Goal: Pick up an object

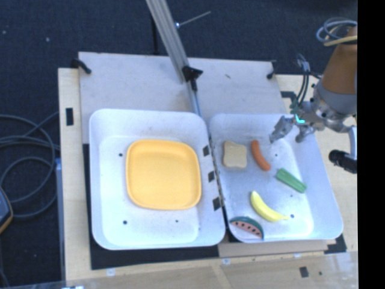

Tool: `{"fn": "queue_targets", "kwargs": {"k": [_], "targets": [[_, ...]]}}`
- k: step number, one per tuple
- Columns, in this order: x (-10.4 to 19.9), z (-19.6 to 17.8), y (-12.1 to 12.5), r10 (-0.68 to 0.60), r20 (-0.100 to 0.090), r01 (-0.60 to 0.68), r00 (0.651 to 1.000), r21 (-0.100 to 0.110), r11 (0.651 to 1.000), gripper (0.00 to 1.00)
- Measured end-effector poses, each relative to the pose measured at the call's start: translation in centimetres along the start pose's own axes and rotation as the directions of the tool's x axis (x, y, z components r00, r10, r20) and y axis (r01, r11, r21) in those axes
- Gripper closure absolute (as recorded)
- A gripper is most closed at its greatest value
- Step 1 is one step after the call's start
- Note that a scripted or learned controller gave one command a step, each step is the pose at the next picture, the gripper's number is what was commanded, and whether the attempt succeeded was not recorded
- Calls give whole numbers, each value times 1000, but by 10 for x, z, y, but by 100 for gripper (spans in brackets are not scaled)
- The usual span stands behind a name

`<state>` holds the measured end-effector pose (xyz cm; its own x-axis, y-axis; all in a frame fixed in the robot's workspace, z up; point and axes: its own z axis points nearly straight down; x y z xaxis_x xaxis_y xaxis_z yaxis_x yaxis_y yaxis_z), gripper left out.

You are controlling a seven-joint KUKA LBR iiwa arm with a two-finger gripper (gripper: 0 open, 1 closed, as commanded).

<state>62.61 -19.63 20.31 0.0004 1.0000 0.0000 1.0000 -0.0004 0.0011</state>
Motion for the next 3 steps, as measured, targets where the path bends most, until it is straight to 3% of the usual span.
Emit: {"fn": "queue_targets", "kwargs": {"k": [1, 3], "targets": [[0, 0, 0, 0, 0, 0, 1000, 0, 1000, 0], [2, 102, -12, 0, 0, 0, 1000, 5, 1000, 0]]}}
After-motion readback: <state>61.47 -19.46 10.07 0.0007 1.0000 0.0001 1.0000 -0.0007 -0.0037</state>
